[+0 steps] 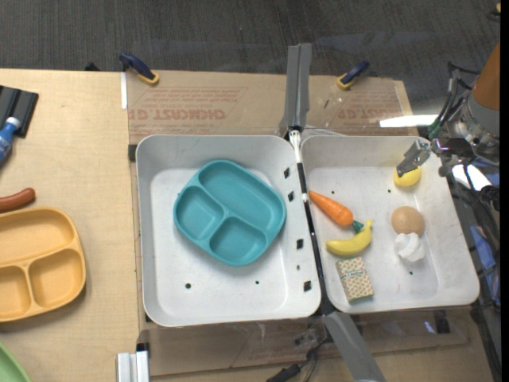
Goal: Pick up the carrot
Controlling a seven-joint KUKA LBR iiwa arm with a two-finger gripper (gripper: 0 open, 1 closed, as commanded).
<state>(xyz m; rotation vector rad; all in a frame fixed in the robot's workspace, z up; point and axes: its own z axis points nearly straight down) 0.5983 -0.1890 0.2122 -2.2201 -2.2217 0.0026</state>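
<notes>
The carrot [330,208], orange with a green top, lies at the left side of the right bin [453,289], pointing up-left toward the divider. My gripper [413,160] hangs over the bin's far right part, just above a yellow lemon [407,178] and well to the right of the carrot. Nothing of the carrot is near the gripper.
A banana [350,243] touches the carrot's green end. An egg-coloured ball [407,220], a white lump [410,248] and a small cracker box [355,279] share the right bin. A teal divided plate [231,212] lies in the left bin [159,293]. A yellow tray [36,265] sits on the bench.
</notes>
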